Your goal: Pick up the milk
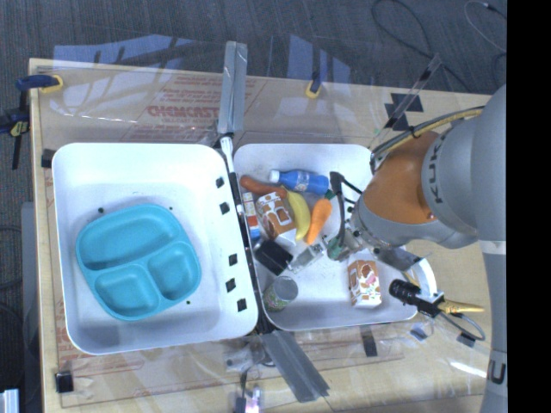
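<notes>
Bench (103,89) under clear sheeting, two shallow white bins side by side: left bin (62,179) with a blue divided tray (138,261), right bin (320,310) crowded. Milk (364,282) taken to be the small carton at the near right of the right bin, apart from the pile. Second, similar brown carton (274,213) by the left wall, beside banana (300,215) and carrot (318,219), so identity not certain. Gripper (336,246) low at mid-bin, just left of and beyond the milk, not over it. Claw state: cannot tell, masked by the wrist. Arm (465,179) in from the right, orange band (398,189) above the bin's right half, wrist angled down and leftward. For a clean pick: shift toward the near right, centre over the carton, line up across its narrow sides, descend straight, close only once low around it. Keep off the near wall.
</notes>
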### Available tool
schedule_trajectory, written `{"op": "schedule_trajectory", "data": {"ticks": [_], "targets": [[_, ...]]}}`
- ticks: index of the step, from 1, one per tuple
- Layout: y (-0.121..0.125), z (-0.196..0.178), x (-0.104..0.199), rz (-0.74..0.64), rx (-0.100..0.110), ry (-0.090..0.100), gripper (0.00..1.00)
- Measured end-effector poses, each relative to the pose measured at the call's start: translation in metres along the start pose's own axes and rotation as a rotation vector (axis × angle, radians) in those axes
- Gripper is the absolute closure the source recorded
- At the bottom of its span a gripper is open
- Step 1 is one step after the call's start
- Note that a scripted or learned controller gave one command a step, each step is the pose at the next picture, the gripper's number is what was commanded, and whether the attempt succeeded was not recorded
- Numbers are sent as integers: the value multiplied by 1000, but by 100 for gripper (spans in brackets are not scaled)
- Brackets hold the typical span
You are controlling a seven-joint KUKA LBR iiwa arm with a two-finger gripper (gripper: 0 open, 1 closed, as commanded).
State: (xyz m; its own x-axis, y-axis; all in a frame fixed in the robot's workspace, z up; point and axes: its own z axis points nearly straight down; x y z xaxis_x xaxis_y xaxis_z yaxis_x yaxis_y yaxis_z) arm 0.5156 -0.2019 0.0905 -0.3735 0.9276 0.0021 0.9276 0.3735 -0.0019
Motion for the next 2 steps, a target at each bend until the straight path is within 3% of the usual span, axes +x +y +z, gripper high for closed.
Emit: {"op": "schedule_trajectory", "data": {"ticks": [1, 2], "targets": [[-29, -109, 2, 23, 0, -1, 0], [-30, -97, 4, -19, 2, 2, 0]]}}
